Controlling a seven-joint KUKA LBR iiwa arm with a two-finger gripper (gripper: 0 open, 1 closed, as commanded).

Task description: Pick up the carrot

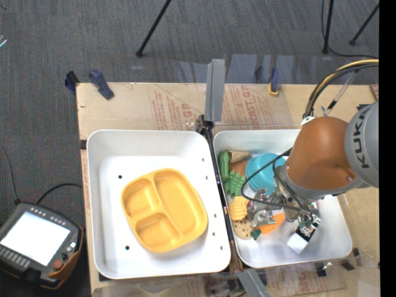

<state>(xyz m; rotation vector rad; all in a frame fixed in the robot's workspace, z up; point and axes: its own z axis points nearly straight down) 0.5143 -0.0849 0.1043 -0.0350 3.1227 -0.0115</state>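
- Although the tool (267,217) sits low in the right bin (337,243), I cannot tell how it is set, since cables and the wrist crowd over it.
- Nearest the front rim, a small white block (297,242) lies just right of the tool, and a brown cookie-like piece (242,229) lies just left of it.
- The carrot (271,224) shows as an orange patch under and beside the tool, mostly hidden, so contact is uncertain.
- A yellow corn-like toy (239,209) and a green toy (234,183) crowd the left side of this bin; a teal bowl (263,171) sits behind, near a tan cone (237,157).
- Risk: with neighbours this tight, the tool could catch the cookie or corn instead, or nudge the carrot aside so it slips free on lifting.
- In the left bin (102,147) rests 1 yellow divided plate (163,210), well apart.
- Farthest, the counter (154,107) carries a blue clamp (101,83).
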